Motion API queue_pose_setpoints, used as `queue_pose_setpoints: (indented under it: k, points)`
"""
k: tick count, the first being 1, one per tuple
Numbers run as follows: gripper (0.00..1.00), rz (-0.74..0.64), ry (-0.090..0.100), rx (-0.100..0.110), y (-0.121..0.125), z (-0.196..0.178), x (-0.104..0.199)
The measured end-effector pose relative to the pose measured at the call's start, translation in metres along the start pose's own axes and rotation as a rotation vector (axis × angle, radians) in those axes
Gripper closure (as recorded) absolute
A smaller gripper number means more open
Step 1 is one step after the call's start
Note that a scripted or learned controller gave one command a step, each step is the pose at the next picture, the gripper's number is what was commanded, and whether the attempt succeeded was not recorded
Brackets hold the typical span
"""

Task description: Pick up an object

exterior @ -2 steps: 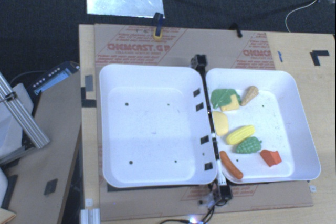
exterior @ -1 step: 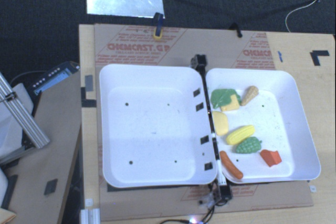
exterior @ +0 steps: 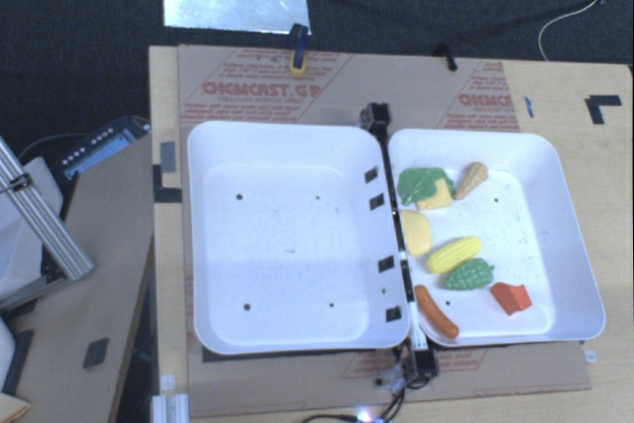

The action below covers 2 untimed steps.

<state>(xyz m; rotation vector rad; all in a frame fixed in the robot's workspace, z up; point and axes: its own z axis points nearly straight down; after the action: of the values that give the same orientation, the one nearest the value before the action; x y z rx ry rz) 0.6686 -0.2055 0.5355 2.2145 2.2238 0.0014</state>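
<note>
You had all the candidate objects in the right bin (exterior: 557, 157), gathered toward its left half, next to the seam where the two bins met. At the far end of that group sat a green leafy piece (exterior: 419, 181) with a small yellow block (exterior: 437, 200) touching its near-right edge. Just to the right of them lay a tan cone-shaped piece (exterior: 472, 178), tilted, apart from the leafy piece by a small gap.

Closer to you, a pale yellow rounded piece (exterior: 416, 233) rested against the bin's left wall. Beside it on the right lay a yellow corn-like piece (exterior: 453, 254) at a slant, and a green bumpy piece (exterior: 468, 274) touched its near side. A red-orange block (exterior: 511, 297) sat just right of the green bumpy piece, standing apart from it. An orange-red sausage-shaped piece (exterior: 436, 312) lay at a slant near the bin's near-left corner.

The left bin (exterior: 287, 139) showed you its bare white floor with a few small dark dots. Black clips (exterior: 376, 203) ran along the seam between the bins. Both bins sat on a brown sheet with red lettering (exterior: 260, 87), and a yellow and blue clamp (exterior: 297, 52) gripped that sheet's far edge.
</note>
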Motion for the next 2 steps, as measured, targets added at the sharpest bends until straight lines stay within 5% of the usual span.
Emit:
queue_pose_setpoints:
  k: [2]
  points:
    - [1.00, 0.001, 0.000, 0.000, -0.0002, 0.0000, 0.0004]
